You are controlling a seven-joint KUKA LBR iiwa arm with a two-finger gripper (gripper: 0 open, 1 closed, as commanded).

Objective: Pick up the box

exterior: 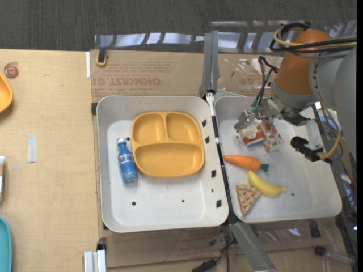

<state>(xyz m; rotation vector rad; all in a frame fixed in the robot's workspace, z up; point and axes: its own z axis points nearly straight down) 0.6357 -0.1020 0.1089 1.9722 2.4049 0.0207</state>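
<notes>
From above, two shallow white bins sit side by side on the surface. The left bin (113, 203) carries a yellow divided plate (168, 143) and, just beside its left edge, a small blue bottle (127, 160) lying lengthwise. The right bin (306, 200) carries the box (262, 135), a small carton with white, orange and red print, in its upper left part. Below the box lie a carrot (243, 162), then a banana (266, 186), and a pizza slice (246, 198) touching the banana's left end. The grey arm with its orange band (300, 67) reaches in from the right, and the gripper (254, 118) hangs right over the box's top edge, seemingly touching it. Whether the fingers are spread or closed cannot be told from here, and nothing is plainly seen between them. The box rests on the bin floor.
</notes>
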